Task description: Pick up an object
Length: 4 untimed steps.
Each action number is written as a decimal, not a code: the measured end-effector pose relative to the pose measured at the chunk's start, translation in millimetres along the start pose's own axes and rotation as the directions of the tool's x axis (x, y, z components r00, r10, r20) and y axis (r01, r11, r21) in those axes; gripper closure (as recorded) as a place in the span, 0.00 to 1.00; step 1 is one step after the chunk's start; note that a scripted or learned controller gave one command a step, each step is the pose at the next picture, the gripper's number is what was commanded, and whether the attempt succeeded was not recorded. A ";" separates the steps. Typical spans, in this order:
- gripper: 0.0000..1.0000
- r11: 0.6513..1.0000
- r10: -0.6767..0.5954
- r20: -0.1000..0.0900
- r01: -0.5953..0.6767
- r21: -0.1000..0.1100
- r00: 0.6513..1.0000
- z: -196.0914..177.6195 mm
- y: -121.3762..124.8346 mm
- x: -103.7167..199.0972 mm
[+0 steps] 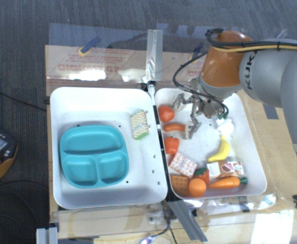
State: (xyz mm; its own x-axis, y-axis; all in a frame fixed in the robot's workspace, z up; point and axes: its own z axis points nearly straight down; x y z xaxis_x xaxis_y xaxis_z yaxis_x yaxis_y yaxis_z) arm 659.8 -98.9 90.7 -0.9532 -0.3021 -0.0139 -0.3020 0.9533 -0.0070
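My gripper [187, 117] hangs over the back half of the right bin [254, 151], below the arm's orange band. Its fingers [192, 126] are spread open with nothing between them. Just left of it lie a round orange-red toy [165, 113] and a toy sausage [173, 127]. A red pepper [171, 145] sits below those, by the bin's left wall. Toward the front are a banana [219, 151], a red-and-white packet [183, 163], an orange [197, 187] and a carrot [224, 183].
The left bin [67, 100] holds a teal divided plate [93, 154] and a speckled yellow-green block [139, 124] near the dividing wall. A white lump [226, 127] and a small printed box [229, 168] lie on the right bin's right side. A waffle [177, 181] sits at its front left.
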 end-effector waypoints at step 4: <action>1.00 0.996 -0.093 0.006 0.093 0.005 0.996 -14.0 20.4 85.8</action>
State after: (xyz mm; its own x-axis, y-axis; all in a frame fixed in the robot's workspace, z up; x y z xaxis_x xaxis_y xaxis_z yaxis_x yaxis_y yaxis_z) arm 571.7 -105.4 103.3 -0.9210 -0.3891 -0.0194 -0.3888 0.9212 -0.0135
